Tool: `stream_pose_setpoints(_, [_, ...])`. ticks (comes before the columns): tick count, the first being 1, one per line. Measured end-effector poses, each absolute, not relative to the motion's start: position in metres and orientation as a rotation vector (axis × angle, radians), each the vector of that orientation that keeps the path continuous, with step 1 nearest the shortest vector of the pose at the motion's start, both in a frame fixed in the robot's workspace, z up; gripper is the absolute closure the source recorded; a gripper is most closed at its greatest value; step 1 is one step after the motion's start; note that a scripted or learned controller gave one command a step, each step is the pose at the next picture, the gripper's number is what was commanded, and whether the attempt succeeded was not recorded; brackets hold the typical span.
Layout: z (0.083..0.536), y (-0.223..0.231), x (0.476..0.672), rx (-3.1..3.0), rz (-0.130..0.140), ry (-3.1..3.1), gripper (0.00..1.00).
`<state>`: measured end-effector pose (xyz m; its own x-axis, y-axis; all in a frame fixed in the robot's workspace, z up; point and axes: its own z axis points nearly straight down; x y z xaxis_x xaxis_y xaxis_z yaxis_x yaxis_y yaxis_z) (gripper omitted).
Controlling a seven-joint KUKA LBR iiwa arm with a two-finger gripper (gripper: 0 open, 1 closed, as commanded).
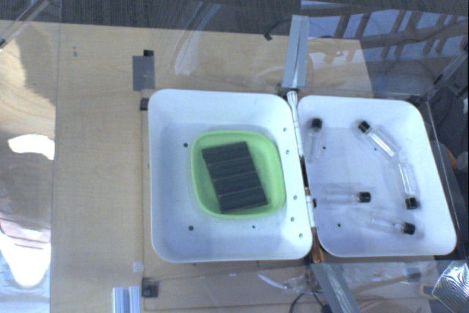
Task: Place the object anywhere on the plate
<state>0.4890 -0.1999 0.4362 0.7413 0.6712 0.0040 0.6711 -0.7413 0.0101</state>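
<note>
A light wooden counter (88, 157) carries two shallow white plastic bins side by side, their inner rims touching. In the left bin (168, 231) sits a lime-green square plate with rounded corners (275, 179), roughly in the middle of the bin floor. A dark grey rectangular block with ribbed bands across its top (234, 177) lies flat on the plate, turned slightly askew to the plate's edges and wholly inside its rim. The right bin (366, 108) holds five clear plastic vials with black caps (375, 139), all lying on their sides and scattered apart from each other. A grey metal bar (296, 55) rests on the counter just behind the seam between the bins. Whether the hand is spread or pressed together I cannot tell.
</note>
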Motion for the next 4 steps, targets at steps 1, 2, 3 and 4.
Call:
stream_pose_setpoints(1, [0.4363, -0.2015, 0.4885, 2.969, 0.013, 1.004, 0.0])
stream_pose_setpoints(2, [0.4362, -0.2035, 0.4888, 2.986, 0.013, 0.954, 0.0])
stream_pose_setpoints(3, [0.436, -0.2053, 0.4885, 3.035, 0.014, 0.789, 0.0])
stream_pose_setpoints(4, [0.436, -0.2055, 0.4885, 3.071, 0.013, 0.632, 0.0])
